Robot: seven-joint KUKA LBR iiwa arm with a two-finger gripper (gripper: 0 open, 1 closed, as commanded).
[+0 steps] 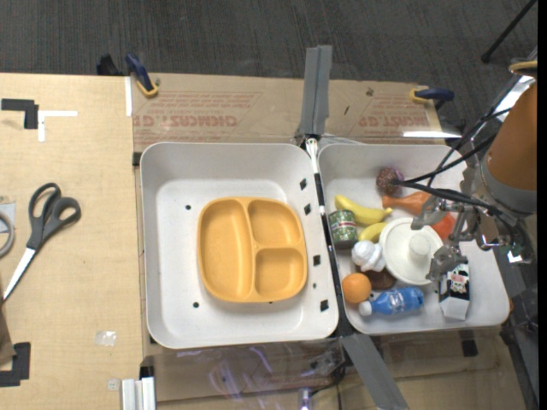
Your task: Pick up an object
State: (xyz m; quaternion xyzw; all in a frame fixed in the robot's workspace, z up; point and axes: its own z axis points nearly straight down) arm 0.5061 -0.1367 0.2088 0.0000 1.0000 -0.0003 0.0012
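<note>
Step in hand reads as the approach — the tool (446,244) sits low over the right bin (487,313), just right of the white round dish (408,250), and nothing is lifted yet. Where things are: the right bin is crowded, with a banana (361,211), a green can (343,227), an orange (356,288), a blue bottle (395,301), a small white bottle (367,254), a dark purple item (390,178), a carrot-like orange piece (412,202) and a small carton (456,289) at the bin's near right. The left bin (162,254) carries the yellow divided plate (253,250). To do it well, I'd pick one target with free flanks, not the pile: the carton stands a bit apart from the rest and looks like the cleanest grab; the dish looks wide for a two-finger pinch unless taken by the rim. Come down square, keep cables and wrist clear of the bin wall, close only once the item is centred. Risk, in my judgement: nudging the dish into the bottles, or pinching two items at once. Tool state — the metal parts blur against the dish and carton, so I can't tell how far open it is. I see nothing clearly held, and can't confirm contact with the dish edge. Scissors (43,220) lie on the surface well left of the bins, irrelevant.
</note>
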